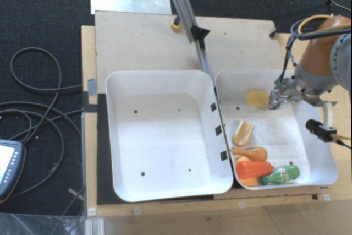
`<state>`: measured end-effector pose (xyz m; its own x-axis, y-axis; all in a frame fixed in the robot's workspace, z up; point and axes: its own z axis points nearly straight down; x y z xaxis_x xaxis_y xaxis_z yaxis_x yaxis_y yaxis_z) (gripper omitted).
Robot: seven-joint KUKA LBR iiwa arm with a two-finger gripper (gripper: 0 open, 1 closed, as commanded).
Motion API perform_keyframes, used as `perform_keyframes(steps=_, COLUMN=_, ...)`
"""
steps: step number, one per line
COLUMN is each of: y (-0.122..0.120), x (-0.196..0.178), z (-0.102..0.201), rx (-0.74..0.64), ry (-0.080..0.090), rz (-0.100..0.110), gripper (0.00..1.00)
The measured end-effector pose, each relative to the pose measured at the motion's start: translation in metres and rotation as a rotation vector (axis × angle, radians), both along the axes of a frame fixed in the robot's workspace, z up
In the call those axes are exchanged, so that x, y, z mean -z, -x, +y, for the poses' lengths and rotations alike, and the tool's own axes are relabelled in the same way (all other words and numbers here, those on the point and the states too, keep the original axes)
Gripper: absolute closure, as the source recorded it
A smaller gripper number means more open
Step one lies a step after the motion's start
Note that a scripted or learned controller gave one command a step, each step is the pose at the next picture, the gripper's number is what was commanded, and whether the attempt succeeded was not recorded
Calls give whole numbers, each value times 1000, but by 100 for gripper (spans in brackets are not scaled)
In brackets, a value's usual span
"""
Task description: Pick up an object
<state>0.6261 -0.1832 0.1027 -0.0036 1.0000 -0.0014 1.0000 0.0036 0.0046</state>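
While the arm is leaning in from the right, its gripper (273, 100) is hanging at the yellow disc (257, 98) in the right bin (324, 165); the disc is lying just leftward, and I cannot tell its grip.

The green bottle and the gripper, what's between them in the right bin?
In the camera view, bare white bin floor lies between the green bottle and the gripper; the other toys sit further left.
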Motion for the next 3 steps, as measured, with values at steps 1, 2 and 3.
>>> perform_keyframes(steps=1, y=-12, x=-58, z=3, rx=-4, ry=1, rz=-4, gripper=100)
perform_keyframes(steps=2, y=-13, x=-103, z=6, rx=-3, ry=1, rz=-3, gripper=100)
perform_keyframes(steps=3, y=-14, x=-108, z=5, rx=-3, ry=0, rz=1, gripper=100)
